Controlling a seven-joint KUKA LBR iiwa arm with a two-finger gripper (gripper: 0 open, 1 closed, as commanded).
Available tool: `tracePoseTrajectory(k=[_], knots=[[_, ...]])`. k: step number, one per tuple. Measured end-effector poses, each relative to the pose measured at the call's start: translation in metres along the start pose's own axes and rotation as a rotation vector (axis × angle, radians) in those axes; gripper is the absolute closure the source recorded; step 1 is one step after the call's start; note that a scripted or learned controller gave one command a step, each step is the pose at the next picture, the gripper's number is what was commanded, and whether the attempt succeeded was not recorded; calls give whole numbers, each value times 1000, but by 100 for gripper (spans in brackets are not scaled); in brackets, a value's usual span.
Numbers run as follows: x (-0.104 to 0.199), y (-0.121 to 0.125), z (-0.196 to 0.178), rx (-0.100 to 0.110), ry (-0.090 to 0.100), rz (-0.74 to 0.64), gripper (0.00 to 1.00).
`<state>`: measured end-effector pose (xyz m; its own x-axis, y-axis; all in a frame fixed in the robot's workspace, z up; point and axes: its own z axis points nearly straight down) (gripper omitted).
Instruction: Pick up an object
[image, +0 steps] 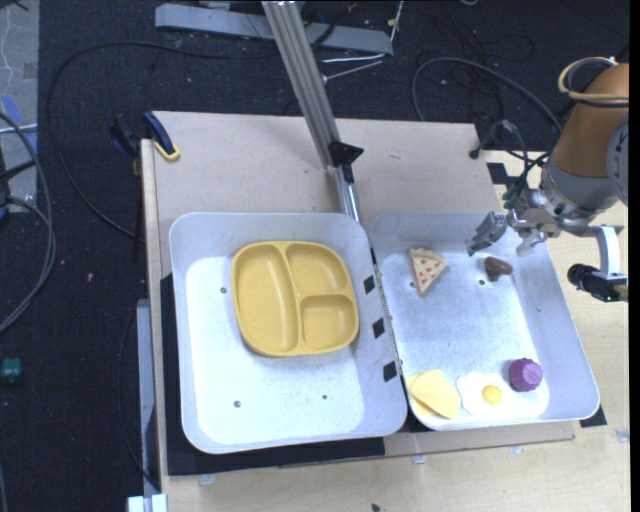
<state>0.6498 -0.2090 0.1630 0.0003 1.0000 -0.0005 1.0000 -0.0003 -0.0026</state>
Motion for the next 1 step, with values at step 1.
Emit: tracePoseTrajectory(k=[1], knots=[[-7, -5, 59, 1, 0, 1, 0]])
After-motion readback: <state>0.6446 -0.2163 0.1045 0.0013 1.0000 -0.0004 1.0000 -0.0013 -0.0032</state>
